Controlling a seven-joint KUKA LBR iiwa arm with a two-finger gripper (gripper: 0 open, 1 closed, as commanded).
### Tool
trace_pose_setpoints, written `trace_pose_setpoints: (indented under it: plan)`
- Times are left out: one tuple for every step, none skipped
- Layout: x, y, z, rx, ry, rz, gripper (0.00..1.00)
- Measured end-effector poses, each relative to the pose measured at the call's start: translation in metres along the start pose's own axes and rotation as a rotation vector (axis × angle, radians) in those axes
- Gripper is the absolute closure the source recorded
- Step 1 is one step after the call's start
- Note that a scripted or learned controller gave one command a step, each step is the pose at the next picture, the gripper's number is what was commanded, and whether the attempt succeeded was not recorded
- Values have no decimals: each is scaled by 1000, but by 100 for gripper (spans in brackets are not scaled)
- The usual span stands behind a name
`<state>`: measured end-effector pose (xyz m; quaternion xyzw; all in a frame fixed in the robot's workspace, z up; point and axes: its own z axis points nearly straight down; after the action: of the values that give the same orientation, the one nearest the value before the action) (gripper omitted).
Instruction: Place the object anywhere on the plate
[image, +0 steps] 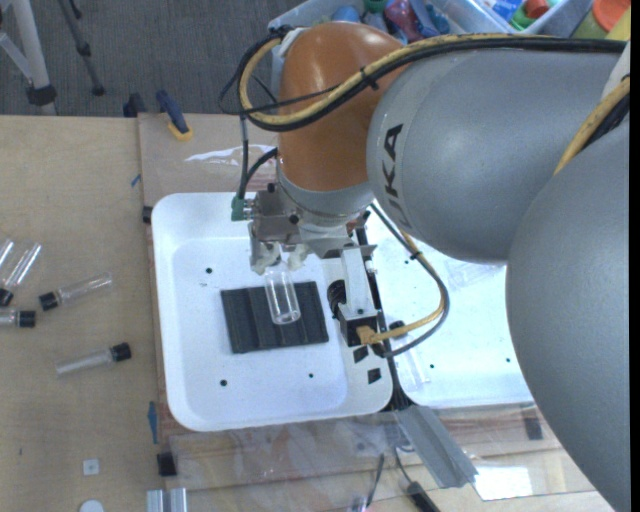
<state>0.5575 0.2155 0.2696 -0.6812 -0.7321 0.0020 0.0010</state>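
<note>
1. Above the dark plate (278, 318) hangs my gripper (278, 262), fingers spread apart.
2. Clear tube (282, 300) lies on the plate, just below the fingertips (apparently released).
3. I'd lift straight up, avoiding nudging the tube.

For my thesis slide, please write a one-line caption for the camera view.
Gripper above a clear tube lying on the dark plate in the left white bin.

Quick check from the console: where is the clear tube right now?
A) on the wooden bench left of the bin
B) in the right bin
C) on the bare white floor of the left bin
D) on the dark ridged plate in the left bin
D: the clear tube lies across the dark ridged plate in the left bin, just below the gripper.
</note>
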Motion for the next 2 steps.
trace_pose_setpoints:
  plan:
    - [-5,33,1,-7,0,-323,100]
    - [-15,90,19,-6,0,-309,100]
